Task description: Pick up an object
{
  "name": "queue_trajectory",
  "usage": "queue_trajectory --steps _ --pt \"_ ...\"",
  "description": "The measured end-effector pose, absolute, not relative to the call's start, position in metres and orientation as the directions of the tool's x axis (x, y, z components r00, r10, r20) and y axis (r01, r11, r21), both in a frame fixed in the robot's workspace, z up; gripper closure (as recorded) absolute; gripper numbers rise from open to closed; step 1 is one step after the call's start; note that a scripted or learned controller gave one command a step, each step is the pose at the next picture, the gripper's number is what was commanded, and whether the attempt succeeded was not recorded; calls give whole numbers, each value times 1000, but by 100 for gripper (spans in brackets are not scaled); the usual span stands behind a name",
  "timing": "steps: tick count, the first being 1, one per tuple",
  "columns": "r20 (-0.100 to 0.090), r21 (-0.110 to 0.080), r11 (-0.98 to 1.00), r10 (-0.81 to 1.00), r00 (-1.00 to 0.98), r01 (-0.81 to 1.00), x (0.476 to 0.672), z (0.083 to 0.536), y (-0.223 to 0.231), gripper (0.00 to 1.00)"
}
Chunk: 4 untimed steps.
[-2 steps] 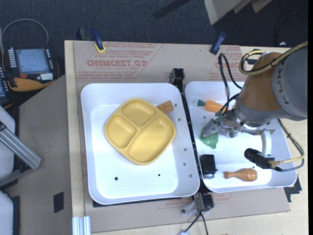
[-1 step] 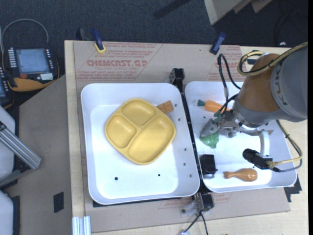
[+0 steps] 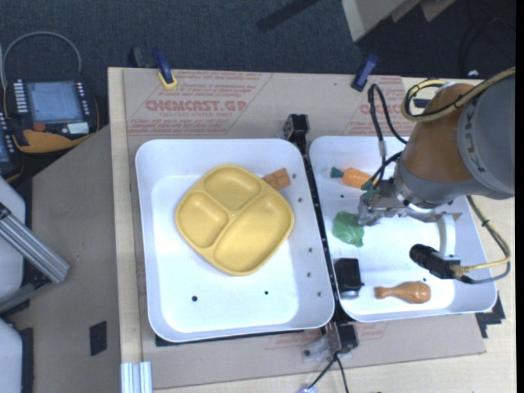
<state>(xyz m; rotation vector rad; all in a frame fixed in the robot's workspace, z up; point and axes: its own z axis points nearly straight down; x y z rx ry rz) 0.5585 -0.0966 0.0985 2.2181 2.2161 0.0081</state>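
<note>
In the right bin lie a green leafy piece, an orange carrot with a green top, a brown drumstick and a small black block. My gripper hangs low over the bin's left part, at the upper right edge of the green piece and just below the carrot. The wrist hides whatever lies directly under it.
The left bin holds a yellow divided plate with a small brown block at its upper right rim. A black clamp sits on the ridge between the bins. The arm covers the right bin's upper right.
</note>
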Motion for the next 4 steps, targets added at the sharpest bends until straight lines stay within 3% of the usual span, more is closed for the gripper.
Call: queue_trajectory --steps 1,3,4 --pt "-2 6 0 1000 0 1000 564 143 -101 100" --pt "-1 5 1 1000 -1 1000 557 227 -97 100" --pt "2 -2 4 1000 -4 1000 553 218 -48 100"
